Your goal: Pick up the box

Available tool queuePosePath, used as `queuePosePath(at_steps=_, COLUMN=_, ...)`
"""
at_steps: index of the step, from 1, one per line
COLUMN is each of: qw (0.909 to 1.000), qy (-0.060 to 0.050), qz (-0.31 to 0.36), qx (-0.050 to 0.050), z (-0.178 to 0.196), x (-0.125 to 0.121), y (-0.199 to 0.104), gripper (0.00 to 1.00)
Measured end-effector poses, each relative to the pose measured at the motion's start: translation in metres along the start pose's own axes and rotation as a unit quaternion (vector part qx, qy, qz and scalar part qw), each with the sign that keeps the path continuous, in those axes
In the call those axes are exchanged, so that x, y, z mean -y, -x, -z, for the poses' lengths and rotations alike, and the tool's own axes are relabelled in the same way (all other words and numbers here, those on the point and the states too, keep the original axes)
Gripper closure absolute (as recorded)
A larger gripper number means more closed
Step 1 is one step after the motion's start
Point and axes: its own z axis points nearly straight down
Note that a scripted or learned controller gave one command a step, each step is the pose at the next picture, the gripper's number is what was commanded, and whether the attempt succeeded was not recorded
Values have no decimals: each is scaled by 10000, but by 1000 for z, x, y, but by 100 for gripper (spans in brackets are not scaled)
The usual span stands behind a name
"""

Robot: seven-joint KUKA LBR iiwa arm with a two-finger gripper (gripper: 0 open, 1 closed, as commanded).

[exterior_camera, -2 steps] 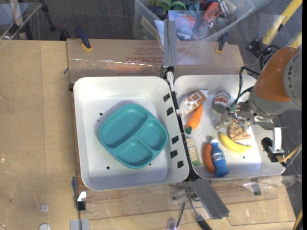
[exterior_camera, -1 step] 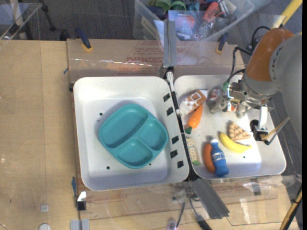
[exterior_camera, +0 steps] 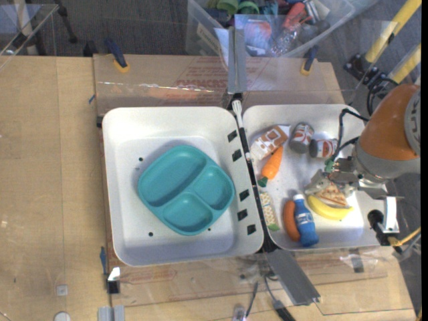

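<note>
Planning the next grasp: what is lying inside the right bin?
The right bin holds a small box, carrot, can, banana, blue bottle and more. The arm covers its right side.

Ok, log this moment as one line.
task: pick up box | gripper: over right bin, above banana | box: not held

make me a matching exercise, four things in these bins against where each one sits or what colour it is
Things:
1. teal divided plate
2. carrot
3. banana
4. blue bottle

Descriptions:
A. yellow, in the right bin close to the arm
B. lies near the front edge of the right bin
C. alone in the left bin
D. orange, beside the divider in the right bin

Pairs: 1-C, 2-D, 3-A, 4-B
</note>
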Motion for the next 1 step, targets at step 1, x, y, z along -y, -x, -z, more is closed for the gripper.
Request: queuePosePath(at_steps=1, qw=9993, qy=27, qz=-371, qx=13, z=0, x=-63, y=-22, gripper=0)
